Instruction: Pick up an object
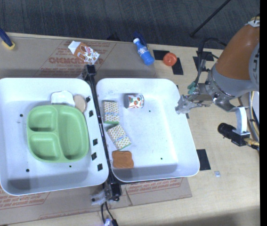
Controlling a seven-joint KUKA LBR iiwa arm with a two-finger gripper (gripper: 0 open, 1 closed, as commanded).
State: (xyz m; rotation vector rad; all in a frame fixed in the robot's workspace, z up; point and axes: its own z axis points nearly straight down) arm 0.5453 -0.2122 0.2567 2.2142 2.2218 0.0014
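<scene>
The grey two-finger gripper (184, 105) hovers at the right rim of the right shallow white bin (186, 140); whether its fingers are parted or closed cannot be told from this blurred view, and nothing shows between them. Inside that bin lie a small white patterned can (134, 100), two green-checked packets (111, 111) and a brown toast-like slice (122, 159). The left bin (6, 126) holds a green divided plastic tray (58, 132).

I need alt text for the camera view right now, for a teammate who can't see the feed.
The gripper hangs at the right bin's right rim, with nothing seen between its fingers. That bin holds a small can, two patterned packets and a brown piece; the left bin holds a green divided tray.
</scene>
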